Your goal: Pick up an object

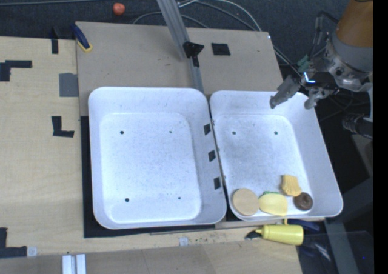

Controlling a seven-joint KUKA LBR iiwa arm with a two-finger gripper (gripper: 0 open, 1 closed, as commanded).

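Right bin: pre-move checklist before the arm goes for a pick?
1. Objects present in right bin: ok, four clustered at its near edge.
2. Tool open: ok, fingers spread, nothing between them.
3. Tool over a target: not ok, it hangs at the far right corner.
4. Tan disc clear of neighbours: not ok, it touches the yellow piece.
5. Brown round piece graspable: cannot tell, it sits against the bin wall.

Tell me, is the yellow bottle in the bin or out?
Out. The yellow bottle lies on its side on the bench, just past the right bin's near rim.
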